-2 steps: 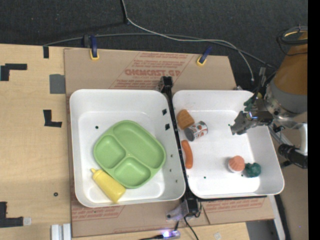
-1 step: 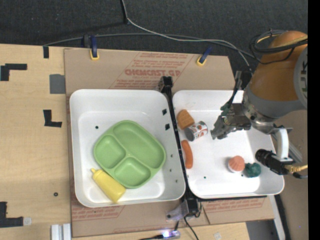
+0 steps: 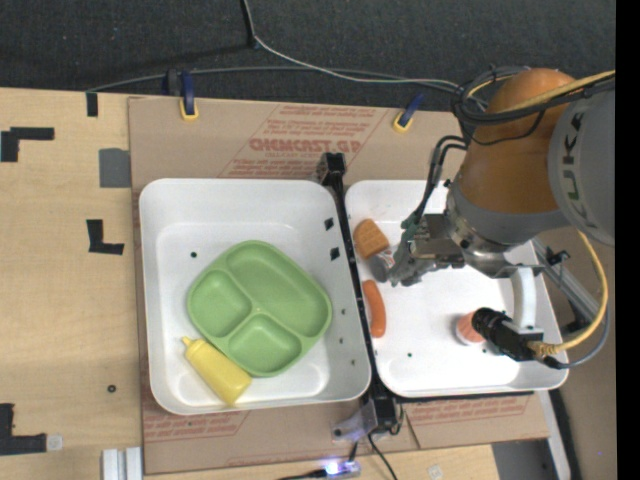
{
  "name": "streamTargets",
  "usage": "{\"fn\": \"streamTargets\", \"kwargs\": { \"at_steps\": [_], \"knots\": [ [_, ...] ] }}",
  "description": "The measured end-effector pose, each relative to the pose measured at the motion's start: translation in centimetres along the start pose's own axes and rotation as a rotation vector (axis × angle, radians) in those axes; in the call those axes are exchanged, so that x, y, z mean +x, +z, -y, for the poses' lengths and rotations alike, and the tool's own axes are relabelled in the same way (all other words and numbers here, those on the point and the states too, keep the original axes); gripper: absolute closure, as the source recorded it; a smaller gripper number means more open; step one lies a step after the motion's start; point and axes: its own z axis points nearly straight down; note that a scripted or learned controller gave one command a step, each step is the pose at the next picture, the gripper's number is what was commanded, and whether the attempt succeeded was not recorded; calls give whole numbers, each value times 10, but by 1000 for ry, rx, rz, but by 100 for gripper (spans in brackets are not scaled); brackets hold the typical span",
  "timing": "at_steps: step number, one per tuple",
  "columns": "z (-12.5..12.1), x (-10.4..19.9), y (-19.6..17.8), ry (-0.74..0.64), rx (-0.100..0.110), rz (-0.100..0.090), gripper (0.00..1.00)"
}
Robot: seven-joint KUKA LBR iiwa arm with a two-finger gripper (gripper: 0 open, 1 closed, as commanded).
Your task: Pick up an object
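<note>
Right bin (image 3: 440, 373) holds the candidates: a tan-orange block (image 3: 372, 236) near its upper left corner, close to the divider; a slim orange-red sausage-like piece (image 3: 376, 307) below it, lying lengthwise along the bin's left wall; a small round orange-red item (image 3: 465, 327) further right, partly hidden by a black part of the arm; gripper (image 3: 403, 266) sits low over the right bin, just right of the tan block and above the sausage piece; nothing visibly between its tips, and open or closed cannot be told from this angle; grey arm with orange band (image 3: 515, 148) comes in from the right, covering the bin's upper right part; left bin (image 3: 160, 268) holds a green divided plate (image 3: 260, 306) with three compartments, roughly centred; a yellow bottle (image 3: 214, 368) lies tilted at the plate's lower left edge, touching it; both bins rest on a cardboard sheet (image 3: 280, 143) clamped at the top edge with two clips; wooden bench (image 3: 60, 298) around it.
</note>
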Motion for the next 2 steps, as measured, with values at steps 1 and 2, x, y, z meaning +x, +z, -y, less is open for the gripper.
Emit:
{"fn": "streamTargets", "kwargs": {
  "at_steps": [1, 2],
  "knots": [
    [9, 46, 8, 1, 1, 0, 100],
    [10, 98, 35, 1, 3, 1, 100]
  ]
}}
